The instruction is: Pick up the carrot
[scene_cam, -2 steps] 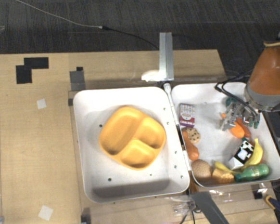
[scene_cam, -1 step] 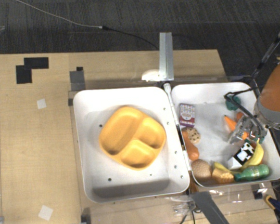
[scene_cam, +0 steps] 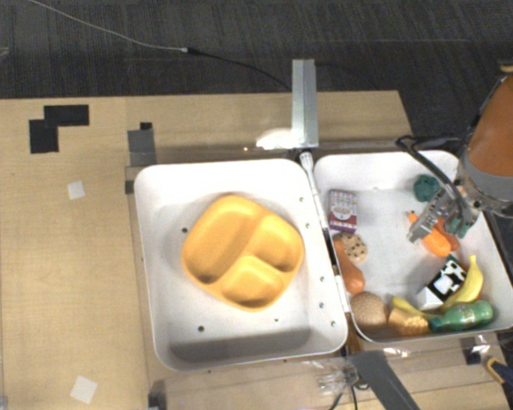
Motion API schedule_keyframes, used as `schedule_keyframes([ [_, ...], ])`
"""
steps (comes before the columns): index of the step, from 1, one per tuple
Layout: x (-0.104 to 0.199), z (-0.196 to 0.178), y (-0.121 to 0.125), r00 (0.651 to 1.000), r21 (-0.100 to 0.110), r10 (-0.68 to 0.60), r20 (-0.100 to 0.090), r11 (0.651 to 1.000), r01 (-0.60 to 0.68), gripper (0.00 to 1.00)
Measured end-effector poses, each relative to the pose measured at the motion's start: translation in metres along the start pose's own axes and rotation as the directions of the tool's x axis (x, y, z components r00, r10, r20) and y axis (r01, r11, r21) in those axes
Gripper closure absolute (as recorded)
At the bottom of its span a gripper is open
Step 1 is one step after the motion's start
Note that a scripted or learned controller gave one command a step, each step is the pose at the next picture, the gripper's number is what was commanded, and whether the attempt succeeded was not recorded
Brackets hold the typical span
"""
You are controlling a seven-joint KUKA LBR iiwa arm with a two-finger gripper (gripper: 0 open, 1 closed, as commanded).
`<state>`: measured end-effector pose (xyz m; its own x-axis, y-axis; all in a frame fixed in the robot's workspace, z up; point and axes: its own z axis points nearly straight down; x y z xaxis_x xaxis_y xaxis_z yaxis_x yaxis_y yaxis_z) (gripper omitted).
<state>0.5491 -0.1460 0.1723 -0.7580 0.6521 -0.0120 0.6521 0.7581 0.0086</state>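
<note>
A yellow divided plate (scene_cam: 241, 249) lies in the left bin (scene_cam: 165, 339). In the right bin (scene_cam: 374, 177), a banana (scene_cam: 471, 284) and a green bottle (scene_cam: 464, 317) lie at the near right corner, a cookie (scene_cam: 356, 250) and a small packet (scene_cam: 343, 209) along the left wall.

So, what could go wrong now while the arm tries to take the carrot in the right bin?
Two risks, as far as this view shows. The gripper sits low over the carrot, and the black-and-white box and banana lie just beside it, so the fingers may push or catch them instead. Also, another orange item lies by the left wall of the right bin; a program could confuse it with the carrot.
</note>
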Motion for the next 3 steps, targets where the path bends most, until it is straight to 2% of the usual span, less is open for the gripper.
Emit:
schedule_keyframes([
  [1,0.061,-0.016,-0.001,0.988,0.006,0.155,-0.007,0.988,-0.155,1.0],
  [2,0.006,-0.038,0.09,1.0,0.003,0.026,-0.005,1.0,-0.026,1.0],
  [3,-0.031,0.07,0.05,0.929,0.004,-0.369,-0.013,0.929,0.369,1.0],
])
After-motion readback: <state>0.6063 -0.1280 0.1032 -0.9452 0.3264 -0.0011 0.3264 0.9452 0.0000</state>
